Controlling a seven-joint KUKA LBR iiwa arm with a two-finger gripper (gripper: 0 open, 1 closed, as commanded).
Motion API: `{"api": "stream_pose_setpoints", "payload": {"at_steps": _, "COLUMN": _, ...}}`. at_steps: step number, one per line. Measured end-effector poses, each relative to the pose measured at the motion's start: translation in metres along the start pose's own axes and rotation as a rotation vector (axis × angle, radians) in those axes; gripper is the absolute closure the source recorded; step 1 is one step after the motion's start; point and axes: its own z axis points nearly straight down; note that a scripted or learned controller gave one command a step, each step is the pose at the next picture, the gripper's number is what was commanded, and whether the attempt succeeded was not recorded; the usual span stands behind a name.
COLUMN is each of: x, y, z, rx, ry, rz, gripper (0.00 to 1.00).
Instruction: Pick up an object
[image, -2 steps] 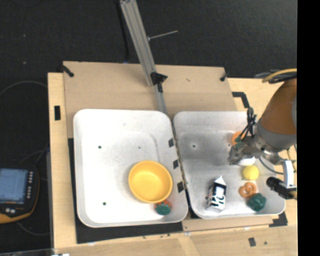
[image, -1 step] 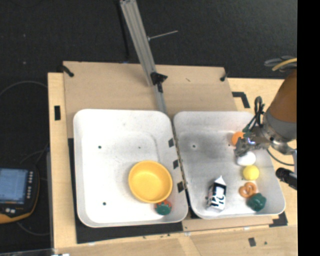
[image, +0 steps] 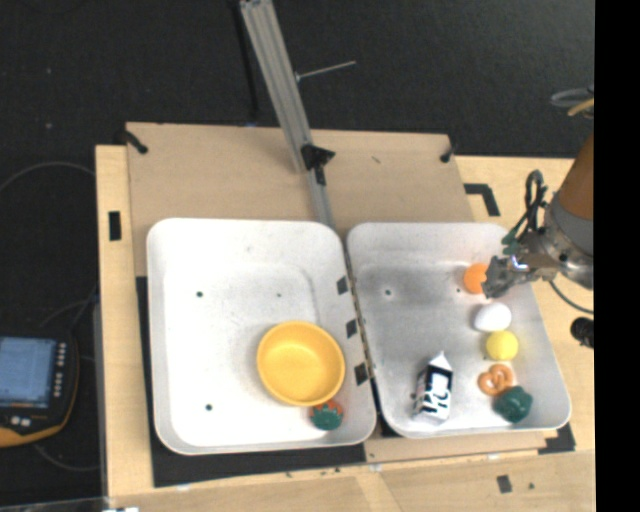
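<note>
Above the desk (image: 420, 165), reaching in from the right over the far right corner of the right bin (image: 400, 250). Hand (image: 497, 277) low at the bin's floor, just beside a small orange ball (image: 474, 277), perhaps touching its right flank; too small and dark to tell how far open, and nothing seen clamped inside it. Orange ball the likely target, sitting far in the bin, well apart from the bin's left wall. Nearer along the right side, in a loose line: a white egg-shaped piece (image: 491, 318), a yellow ball (image: 501, 346), an orange pretzel-like piece (image: 496, 379) and a dark green lump (image: 515, 404), the last two touching or nearly so. Left of those, a small black-and-white carton (image: 434, 390), tipped at a slant. In the left bin (image: 200, 260), a yellow bowl (image: 300, 362) with a small green-and-orange toy (image: 327, 415) just beside its near rim.

Judged by looks: ball light, probably hard smooth plastic, round and prone to roll or squirt out under an off-centre pinch. Best taken across its widest middle from straight above, with closure centred. Risk: a nudge sending it toward the white egg-shaped piece.
</note>
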Motion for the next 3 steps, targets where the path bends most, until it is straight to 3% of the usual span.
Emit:
{"api": "stream_pose_setpoints", "payload": {"at_steps": 1, "x": -0.002, "y": 0.002, "z": -0.052, "rx": -0.001, "ry": 0.000, "rz": -0.001, "gripper": 1.00}}
{"api": "stream_pose_setpoints", "payload": {"at_steps": 3, "x": 0.108, "y": -0.029, "z": -0.030, "rx": 0.005, "ry": 0.003, "rz": -0.004, "gripper": 1.00}}
